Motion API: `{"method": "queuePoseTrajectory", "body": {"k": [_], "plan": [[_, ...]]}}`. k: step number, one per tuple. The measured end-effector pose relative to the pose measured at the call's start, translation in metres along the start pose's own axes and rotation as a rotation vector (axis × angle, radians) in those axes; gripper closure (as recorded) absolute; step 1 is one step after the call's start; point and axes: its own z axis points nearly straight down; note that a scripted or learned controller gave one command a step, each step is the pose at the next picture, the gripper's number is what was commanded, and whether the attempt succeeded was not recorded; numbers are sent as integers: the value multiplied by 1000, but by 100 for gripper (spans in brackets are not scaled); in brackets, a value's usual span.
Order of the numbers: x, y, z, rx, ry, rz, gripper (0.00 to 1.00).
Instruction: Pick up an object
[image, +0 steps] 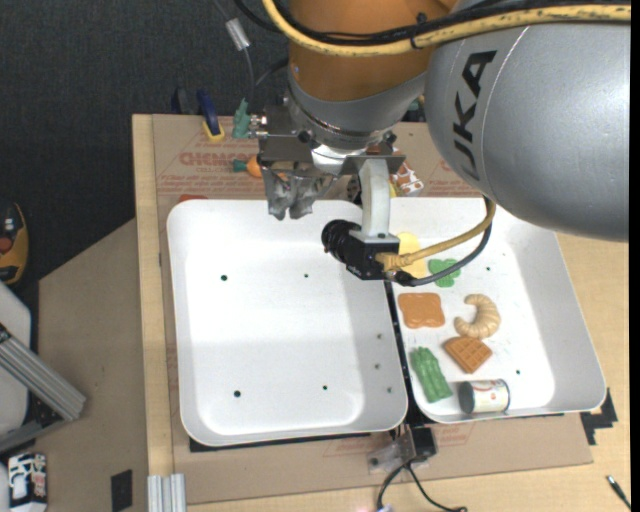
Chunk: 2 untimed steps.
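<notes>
My gripper (290, 200) hangs over the far edge of the left bin (270, 340), with nothing seen in it. The objects lie in the right bin (560, 330), well to the gripper's right: an orange toast slice (421, 310), a tan croissant (480, 315), a brown waffle piece (468, 353), a green pickle-like piece (430, 375) and a small can (485, 397) on its side. A green piece (443, 268) and a yellow piece (408, 243) sit near the divider, partly hidden by a cable.
A black fixture (347, 247) on a white bracket (375, 205) stands at the bins' divider, with a yellow-black cable (455, 245) looping over the right bin. The large arm body (540, 100) covers the right bin's far part. Small items (215, 120) lie behind the bins.
</notes>
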Motion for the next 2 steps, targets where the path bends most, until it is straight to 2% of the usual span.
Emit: {"method": "queuePoseTrajectory", "body": {"k": [1, 2], "plan": [[0, -38, 138, 0, -1, 3, 100], [-1, -36, -129, -38, 14, 1, 100]]}}
